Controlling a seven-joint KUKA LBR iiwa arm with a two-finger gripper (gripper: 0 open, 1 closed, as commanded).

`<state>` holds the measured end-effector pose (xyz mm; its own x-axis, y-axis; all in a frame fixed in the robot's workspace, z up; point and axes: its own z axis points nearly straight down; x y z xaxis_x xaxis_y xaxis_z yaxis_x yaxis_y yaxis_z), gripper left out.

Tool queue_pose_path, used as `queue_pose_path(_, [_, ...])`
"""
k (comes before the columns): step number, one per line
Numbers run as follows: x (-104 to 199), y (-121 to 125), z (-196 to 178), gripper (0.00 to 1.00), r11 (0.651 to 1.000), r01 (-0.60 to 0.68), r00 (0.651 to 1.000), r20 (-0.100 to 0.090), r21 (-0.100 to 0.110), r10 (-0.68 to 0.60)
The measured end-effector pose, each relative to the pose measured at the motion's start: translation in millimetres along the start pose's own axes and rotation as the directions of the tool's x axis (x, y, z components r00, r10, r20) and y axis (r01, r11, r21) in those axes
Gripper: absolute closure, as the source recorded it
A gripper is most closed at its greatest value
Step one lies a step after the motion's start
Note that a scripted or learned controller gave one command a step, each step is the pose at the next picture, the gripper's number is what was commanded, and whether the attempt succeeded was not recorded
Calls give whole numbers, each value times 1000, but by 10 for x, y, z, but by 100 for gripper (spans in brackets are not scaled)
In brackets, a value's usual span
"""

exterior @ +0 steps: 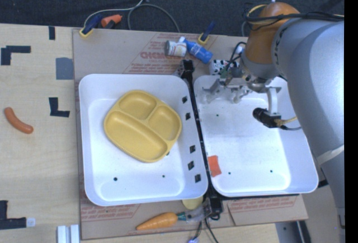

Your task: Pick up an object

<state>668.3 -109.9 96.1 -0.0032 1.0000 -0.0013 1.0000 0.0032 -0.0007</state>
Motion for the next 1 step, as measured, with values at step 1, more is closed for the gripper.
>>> queue_pose_path(1, [138, -1, -162, 0, 1000, -2, 1000, -2, 0, 2])
